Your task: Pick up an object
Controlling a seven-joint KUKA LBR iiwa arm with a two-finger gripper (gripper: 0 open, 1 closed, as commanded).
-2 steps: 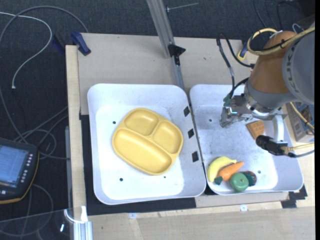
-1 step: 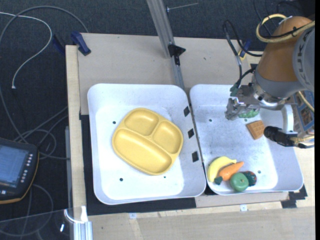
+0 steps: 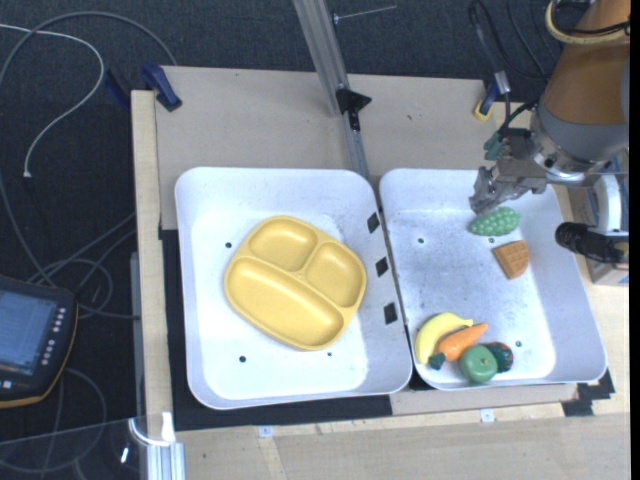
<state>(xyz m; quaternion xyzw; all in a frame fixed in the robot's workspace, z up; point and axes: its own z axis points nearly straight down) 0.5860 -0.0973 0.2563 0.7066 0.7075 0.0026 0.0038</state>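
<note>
My gripper (image 3: 487, 200) hangs over the far part of the right bin (image 3: 440, 268), just above and to the left of a green bumpy toy (image 3: 497, 223), touching or nearly touching it. A little nearer lies an orange-brown wedge (image 3: 511, 259). At the bin's near edge a yellow banana (image 3: 437, 332), an orange carrot (image 3: 462, 341) and a green round fruit (image 3: 479, 364) lie bunched together, with a small dark thing (image 3: 504, 354) beside them.
The left bin (image 3: 205, 228) holds a yellow divided plate (image 3: 295, 282). A grey metal post (image 3: 320, 28) rises at the back between the bins. Blue clamps sit at the bench's far corners (image 3: 160, 86). A tablet (image 3: 30, 338) lies on the floor at left.
</note>
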